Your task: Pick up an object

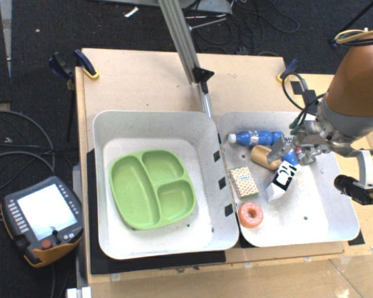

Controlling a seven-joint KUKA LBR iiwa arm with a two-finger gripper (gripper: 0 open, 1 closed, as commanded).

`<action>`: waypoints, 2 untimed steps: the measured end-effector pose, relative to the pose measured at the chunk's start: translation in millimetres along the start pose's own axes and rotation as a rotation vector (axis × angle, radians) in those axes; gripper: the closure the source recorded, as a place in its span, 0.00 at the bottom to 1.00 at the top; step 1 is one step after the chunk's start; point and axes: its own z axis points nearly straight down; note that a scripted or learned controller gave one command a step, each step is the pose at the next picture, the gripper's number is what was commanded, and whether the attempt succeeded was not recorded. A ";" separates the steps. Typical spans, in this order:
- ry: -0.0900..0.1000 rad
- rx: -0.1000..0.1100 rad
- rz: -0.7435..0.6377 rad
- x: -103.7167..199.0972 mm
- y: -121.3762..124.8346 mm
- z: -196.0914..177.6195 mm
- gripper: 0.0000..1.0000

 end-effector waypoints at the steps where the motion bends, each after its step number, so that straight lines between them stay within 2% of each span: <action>1: 0.000 -0.001 0.000 0.0 0.0 0.0 0.00; 2: 0.000 0.004 0.001 1.4 -1.8 43.3 0.00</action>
